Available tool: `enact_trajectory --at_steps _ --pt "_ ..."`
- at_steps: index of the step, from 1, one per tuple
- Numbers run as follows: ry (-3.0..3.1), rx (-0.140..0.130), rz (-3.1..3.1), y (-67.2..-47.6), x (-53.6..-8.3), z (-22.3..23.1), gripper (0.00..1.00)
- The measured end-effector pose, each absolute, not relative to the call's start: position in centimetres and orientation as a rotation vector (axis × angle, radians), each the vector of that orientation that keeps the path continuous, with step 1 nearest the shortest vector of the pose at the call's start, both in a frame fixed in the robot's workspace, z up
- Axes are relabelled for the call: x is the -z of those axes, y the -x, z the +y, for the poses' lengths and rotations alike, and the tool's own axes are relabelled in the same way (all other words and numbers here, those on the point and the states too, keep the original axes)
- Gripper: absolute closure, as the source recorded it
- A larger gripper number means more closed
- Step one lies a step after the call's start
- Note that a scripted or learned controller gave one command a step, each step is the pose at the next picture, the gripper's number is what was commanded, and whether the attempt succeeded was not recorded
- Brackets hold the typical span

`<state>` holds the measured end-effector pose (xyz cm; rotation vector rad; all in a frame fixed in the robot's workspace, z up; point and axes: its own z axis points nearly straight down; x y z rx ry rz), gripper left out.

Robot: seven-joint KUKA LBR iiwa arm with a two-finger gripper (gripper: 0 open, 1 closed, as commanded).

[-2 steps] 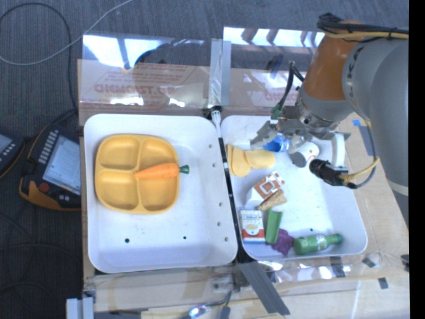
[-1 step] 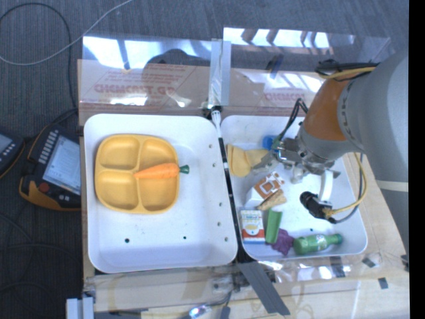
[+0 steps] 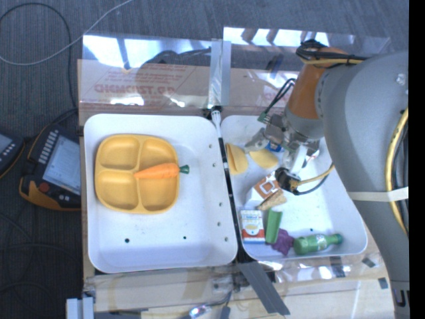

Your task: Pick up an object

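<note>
No legible text on anything here

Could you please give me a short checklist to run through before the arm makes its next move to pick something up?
1. Gripper is over the right bin, where most of the items lie: ok.
2. Whether its fingers are open: cannot tell.
3. An item is already between the fingers: cannot tell.
4. Items nearby to aim at: the yellow pieces and the small orange box lie close below the gripper: ok.
5. Items apart enough for a clean grasp: the carton, green block and purple piece crowd together: not ok.
6. The carrot rests on the yellow plate in the left bin, away from the arm: ok.
</note>
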<state>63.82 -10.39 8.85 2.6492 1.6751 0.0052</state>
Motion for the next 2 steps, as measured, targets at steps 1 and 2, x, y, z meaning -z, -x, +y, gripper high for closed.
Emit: enact_trajectory --at_steps 1,2 --pt "-2.453 -0.011 1.946 -59.3 -8.9 -12.5 0.0" --pt "-2.422 -0.014 1.982 -53.2 -9.0 -12.4 0.0"
